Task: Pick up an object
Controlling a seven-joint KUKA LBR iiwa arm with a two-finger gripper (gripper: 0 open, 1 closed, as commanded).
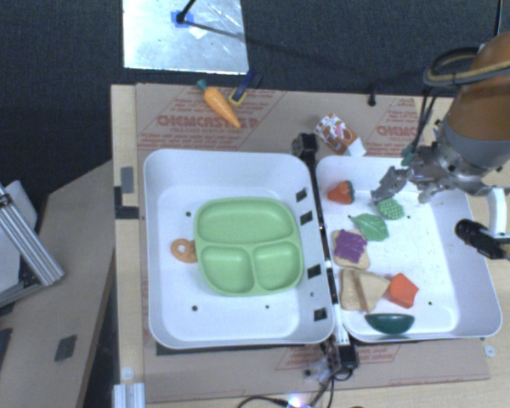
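Dark carpet surrounds my cardboard-topped bench [263,109], which bears two shallow white bins side by side. I see the grey two-finger gripper [399,185] reaching in from the right, low over the far part of the right bin [467,266]; its fingers look spread, but against the metal wrist I cannot tell how wide, and I see nothing between them. Just beneath its tips lies a green dotted round piece [392,208], possibly touching, with a flat green leaf-shaped toy [371,225] just nearer. Left of the gripper sits a small red pepper-like toy [341,193]. Nearer lie a purple block [350,246], a tan bread-slice toy [361,290], an orange-red cube [402,290] and a dark green oval piece [389,322]. In the left bin [166,228] I see a light green divided plastic plate [248,245] and a small orange ring [184,251] touching its left rim. The arm's upper part is cut off at the right edge.
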